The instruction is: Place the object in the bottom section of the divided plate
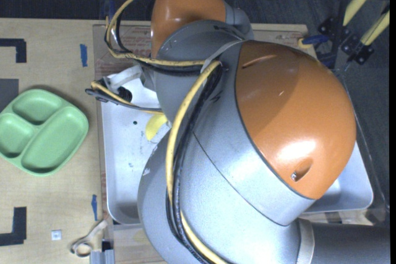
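Note:
A green divided plate (42, 131) lies on the wooden bench at the left, with two small sections at the top and one large section at the bottom right. A yellow object (154, 125) shows partly in the white bin (119, 157), just under the arm's edge. The grey and orange arm (247, 133) covers most of the bins. The gripper is hidden beneath the arm's body.
Black and yellow cables (124, 28) loop around the arm's upper joint. Blue tape marks (83, 54) and black corner marks (18, 49) sit on the bench. A small beige loop (86, 243) lies near the bin's lower left corner.

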Tool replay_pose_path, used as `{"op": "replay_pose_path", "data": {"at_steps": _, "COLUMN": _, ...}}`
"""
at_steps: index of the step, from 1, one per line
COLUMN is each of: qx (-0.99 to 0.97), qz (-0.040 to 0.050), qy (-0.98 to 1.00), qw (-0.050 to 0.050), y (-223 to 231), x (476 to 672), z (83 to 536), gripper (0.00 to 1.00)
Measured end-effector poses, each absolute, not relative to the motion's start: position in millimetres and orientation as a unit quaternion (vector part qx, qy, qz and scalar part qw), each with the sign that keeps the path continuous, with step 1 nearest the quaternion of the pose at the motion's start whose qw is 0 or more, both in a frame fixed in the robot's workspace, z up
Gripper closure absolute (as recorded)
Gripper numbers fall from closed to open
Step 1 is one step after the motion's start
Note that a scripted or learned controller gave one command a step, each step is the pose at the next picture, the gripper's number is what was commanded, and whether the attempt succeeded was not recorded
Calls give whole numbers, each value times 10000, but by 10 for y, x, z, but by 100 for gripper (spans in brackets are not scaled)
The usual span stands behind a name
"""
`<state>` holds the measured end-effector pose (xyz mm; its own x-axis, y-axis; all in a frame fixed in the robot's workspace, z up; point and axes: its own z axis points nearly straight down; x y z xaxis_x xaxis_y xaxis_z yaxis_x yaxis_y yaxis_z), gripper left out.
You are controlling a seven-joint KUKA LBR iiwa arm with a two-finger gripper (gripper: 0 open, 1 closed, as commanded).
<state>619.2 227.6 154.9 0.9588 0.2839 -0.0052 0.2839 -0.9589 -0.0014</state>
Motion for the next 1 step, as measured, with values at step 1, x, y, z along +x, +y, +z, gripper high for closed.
{"op": "replay_pose_path", "data": {"at_steps": 1, "qx": -9948, "qz": 22, "qy": -1017, "qw": 0, "y": 2060, "x": 5367, "z": 1408, "gripper": 100}}
